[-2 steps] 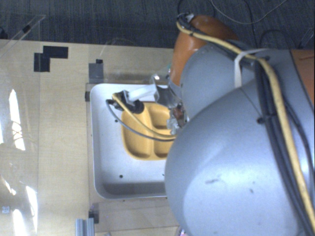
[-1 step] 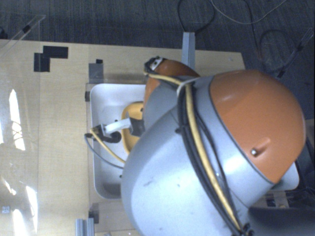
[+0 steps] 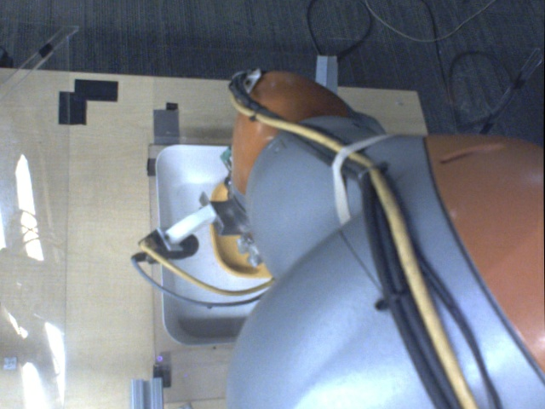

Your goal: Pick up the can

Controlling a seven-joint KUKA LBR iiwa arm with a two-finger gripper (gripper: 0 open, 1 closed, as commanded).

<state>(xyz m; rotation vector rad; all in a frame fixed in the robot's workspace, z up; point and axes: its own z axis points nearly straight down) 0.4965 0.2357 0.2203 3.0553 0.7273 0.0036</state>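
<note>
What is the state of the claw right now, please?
Claw: cannot be told; the grey arm with its orange band covers most of the shallow white bin where it reaches down.

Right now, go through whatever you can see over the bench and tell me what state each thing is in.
Arm: reached in over the bins, covering most of them.
White bin: sitting flat on the bench, left part exposed.
Yellow cable: looped down over the bin.
Jaws: hidden under the arm, state cannot be told.
Can: cannot make one out.
</note>
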